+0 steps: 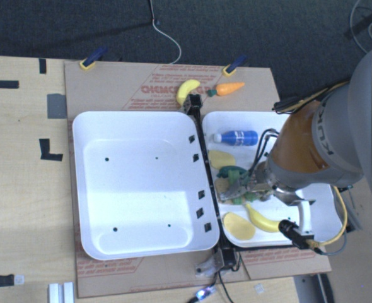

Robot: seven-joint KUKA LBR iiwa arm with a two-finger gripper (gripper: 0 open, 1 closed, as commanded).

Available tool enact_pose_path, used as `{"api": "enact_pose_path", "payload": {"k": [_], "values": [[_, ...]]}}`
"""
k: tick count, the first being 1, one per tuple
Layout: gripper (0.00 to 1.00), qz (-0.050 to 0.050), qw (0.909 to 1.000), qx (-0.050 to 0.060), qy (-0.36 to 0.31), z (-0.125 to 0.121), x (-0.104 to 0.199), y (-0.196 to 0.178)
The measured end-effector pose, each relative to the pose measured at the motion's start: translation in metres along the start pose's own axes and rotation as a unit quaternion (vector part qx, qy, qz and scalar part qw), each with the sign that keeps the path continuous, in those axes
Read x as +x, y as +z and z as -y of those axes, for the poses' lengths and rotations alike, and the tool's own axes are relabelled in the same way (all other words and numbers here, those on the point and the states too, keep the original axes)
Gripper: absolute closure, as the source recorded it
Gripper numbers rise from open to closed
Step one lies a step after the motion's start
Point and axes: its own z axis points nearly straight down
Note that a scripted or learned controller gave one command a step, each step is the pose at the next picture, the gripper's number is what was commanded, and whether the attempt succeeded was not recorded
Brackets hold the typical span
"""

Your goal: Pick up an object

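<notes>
Here the arm [312,147] reaches from the right into the right bin [325,216], its gripper [238,185] lowered among a cluster of toys by the bin's left wall. Whether the claw is open or closed cannot be told; its tips are lost in the clutter. A green toy [231,174] lies at the gripper itself, touching or just beside it. A banana [261,218] lies just below, its long axis running toward the lower right. A blue bottle [238,137] lies above, crosswise. The green toy is judged nearest.
</notes>
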Motion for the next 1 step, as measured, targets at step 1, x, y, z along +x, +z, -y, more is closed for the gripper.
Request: {"api": "enact_pose_path", "payload": {"k": [1], "values": [[1.00, 0.002, 1.0000, -0.002, 0.002, -0.0010, -0.0060, -0.0146]]}}
